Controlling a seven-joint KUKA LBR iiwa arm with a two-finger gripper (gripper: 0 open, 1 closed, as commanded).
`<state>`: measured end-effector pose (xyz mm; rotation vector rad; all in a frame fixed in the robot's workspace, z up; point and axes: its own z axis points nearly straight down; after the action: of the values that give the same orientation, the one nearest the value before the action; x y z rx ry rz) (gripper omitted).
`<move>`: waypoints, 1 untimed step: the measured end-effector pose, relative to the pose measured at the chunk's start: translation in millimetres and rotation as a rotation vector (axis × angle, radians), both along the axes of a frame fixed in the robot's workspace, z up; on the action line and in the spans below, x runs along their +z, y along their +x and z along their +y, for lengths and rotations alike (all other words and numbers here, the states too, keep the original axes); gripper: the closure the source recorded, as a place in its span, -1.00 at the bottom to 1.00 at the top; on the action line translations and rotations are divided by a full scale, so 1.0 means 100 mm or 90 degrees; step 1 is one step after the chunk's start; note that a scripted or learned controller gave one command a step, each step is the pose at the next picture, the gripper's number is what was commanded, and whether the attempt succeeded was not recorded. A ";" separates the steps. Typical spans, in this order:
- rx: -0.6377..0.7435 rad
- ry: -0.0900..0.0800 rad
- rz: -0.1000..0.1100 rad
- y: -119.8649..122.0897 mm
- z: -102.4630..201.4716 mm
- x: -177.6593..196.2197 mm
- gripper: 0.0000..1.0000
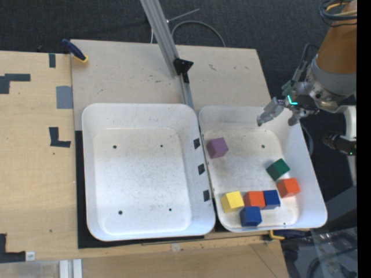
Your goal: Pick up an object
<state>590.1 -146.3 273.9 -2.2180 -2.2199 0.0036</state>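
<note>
Blue cube (250, 215) at right bin (310, 172) front edge; gripper (282, 114) over far rim, fingers spread, nothing grasped; no readable writing.

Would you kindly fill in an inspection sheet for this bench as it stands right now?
Surface: wooden bench bearing two white bins; left bin speckled, right bin holds the blocks.
Job's things: purple block lies apart near the divider; green block, two orange blocks, yellow block and two blue blocks cluster at the near right.
Clutter: blue-and-yellow clamp on the back board; grey tape patches.
Grippers: gripper open, above the right bin's far right corner, holding nothing.
Cables: thin loop behind the board.
Surroundings: dark floor; slanted metal rail.
</note>
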 end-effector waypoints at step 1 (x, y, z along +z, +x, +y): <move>0.001 -0.001 -0.002 0.01 0.00 0.02 -1.00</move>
<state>590.7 -146.3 275.8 -2.2186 -2.2235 0.0009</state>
